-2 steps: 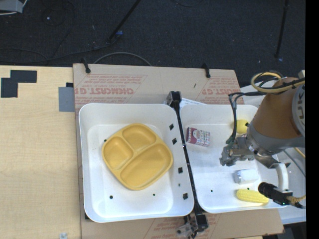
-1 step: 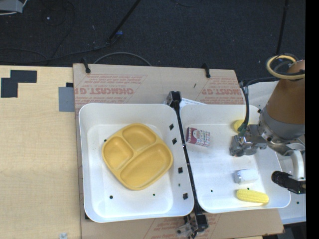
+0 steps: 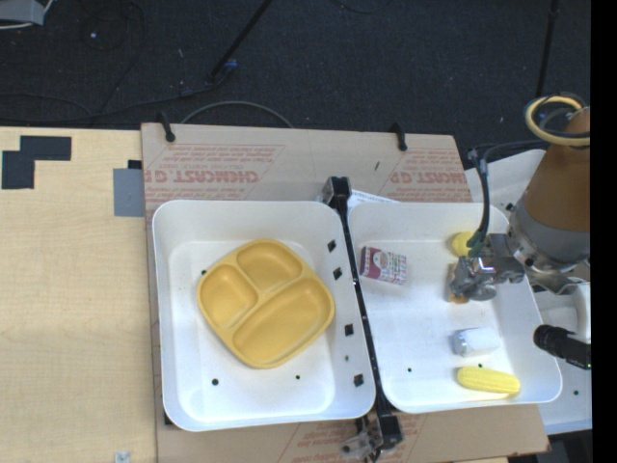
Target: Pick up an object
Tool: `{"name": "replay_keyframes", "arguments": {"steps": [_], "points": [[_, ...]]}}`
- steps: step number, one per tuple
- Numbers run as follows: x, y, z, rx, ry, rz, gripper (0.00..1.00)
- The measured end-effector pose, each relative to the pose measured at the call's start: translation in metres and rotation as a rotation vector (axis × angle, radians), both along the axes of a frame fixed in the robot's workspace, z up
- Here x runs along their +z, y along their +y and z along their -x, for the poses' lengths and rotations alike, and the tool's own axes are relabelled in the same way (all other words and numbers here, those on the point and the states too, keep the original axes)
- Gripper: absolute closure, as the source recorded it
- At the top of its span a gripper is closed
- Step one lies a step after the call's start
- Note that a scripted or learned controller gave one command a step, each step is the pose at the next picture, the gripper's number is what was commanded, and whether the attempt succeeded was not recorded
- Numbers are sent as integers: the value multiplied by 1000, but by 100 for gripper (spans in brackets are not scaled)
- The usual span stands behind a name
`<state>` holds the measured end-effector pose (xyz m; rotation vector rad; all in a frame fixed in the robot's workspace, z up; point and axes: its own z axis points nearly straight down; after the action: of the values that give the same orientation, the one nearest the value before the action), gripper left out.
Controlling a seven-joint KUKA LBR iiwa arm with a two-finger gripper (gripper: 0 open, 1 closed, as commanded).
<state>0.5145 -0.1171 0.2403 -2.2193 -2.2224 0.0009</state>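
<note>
You are watching the claw (image 3: 469, 283) hanging low in the right bin (image 3: 424, 394), grip state unreadable, with a yellow piece (image 3: 462, 243) just behind it; descending here is risking a miss or nudging it away

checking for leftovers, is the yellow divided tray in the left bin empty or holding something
Empty: the yellow divided tray lies flat in the left bin, all three compartments showing bare yellow.

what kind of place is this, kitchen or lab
Most likely a robotics lab bench, not a kitchen: a robot arm reaches over two white bins set on cardboard, loose cables run across the dark floor, and the yellow divided plate looks like a toy test object.
</note>
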Motion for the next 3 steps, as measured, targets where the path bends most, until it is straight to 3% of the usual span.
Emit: {"name": "replay_keyframes", "arguments": {"steps": [2,3], "points": [[-3,123,9,4,4,-2,100],[-17,169,6,3,6,-1,100]]}}
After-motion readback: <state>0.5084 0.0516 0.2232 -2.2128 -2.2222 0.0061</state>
